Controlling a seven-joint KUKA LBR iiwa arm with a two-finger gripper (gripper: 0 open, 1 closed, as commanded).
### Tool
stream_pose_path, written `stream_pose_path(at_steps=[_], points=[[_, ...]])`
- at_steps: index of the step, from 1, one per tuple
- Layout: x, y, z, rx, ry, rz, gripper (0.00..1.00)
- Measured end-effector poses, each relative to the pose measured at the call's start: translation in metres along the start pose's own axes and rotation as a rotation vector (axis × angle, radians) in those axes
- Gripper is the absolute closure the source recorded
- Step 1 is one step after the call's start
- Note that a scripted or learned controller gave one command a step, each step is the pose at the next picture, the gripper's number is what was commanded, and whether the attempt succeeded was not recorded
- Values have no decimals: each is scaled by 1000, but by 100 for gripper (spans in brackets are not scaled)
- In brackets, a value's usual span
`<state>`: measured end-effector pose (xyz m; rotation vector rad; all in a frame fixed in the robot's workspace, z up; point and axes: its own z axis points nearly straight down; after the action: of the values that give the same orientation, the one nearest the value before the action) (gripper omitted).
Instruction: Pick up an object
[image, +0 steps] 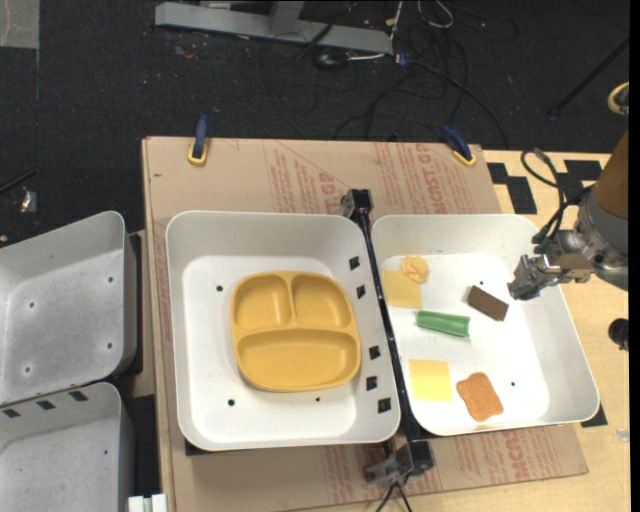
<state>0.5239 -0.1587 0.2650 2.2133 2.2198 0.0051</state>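
Hovering over the right bin's (560, 330) right side, the gripper (524, 281) holds nothing; its finger spread cannot be told. A brown block (487, 302) lies just beside it, near a green cylinder (443, 323).

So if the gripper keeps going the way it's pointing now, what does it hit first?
Probably the brown block, just left of the gripper in the right bin. Height is unclear, so it might pass above.
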Motion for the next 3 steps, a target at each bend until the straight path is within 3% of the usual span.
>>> stream_pose_path(at_steps=[3], points=[[168, 9, 14, 8, 4, -5, 100]])
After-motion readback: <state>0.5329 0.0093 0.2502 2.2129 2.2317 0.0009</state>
